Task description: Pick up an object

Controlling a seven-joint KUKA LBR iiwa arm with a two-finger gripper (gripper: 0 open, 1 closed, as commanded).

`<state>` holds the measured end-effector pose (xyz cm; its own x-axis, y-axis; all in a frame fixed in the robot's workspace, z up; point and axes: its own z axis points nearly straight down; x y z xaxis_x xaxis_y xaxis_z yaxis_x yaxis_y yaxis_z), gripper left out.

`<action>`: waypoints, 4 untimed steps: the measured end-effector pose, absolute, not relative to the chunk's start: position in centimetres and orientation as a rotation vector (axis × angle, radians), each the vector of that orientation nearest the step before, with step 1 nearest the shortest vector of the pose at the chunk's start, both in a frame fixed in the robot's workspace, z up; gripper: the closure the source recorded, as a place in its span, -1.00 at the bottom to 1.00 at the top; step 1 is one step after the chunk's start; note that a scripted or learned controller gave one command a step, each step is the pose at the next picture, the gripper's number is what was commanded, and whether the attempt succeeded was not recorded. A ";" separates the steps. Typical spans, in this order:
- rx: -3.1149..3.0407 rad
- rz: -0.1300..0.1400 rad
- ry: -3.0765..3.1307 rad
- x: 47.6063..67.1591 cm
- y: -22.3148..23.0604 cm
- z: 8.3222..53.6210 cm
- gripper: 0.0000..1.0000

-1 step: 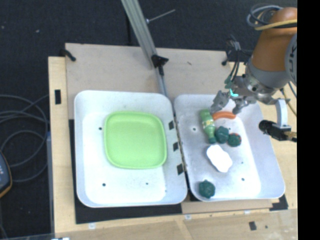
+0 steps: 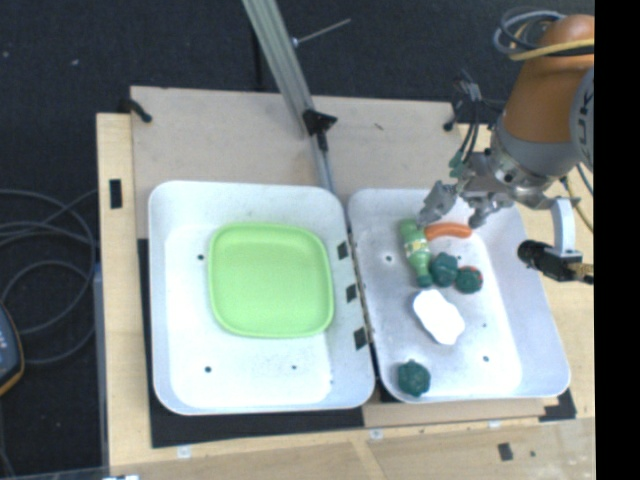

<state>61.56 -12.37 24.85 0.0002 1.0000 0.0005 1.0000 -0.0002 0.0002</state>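
Altogether six objects in the right bin [image 2: 520, 353], one green plate [image 2: 270, 280] left, jaws [image 2: 462, 206] spread wide, holding nothing.

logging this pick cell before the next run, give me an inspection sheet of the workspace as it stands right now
surface: wooden bench bearing two shallow white bins, left bin and right bin.
job's things: in the right bin, orange carrot-shaped toy, light green bottle-shaped toy, two dark green lumps clustered together, white rounded block, dark green lump alone near the front rim.
clutter: square light green plastic plate in the left bin.
grippers: pincer open, above the carrot, nothing between its fingers.
cables: black cables on the floor at left; cable loops atop the arm.
surroundings: dark floor, slanted metal rail.
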 end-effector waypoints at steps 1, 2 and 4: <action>-2.221 0.004 -2.219 61.4 -12.7 20.6 -1.00; -2.222 0.004 -2.219 61.4 -13.2 16.3 -1.00; -2.225 -0.003 -2.220 61.1 -12.6 11.9 1.00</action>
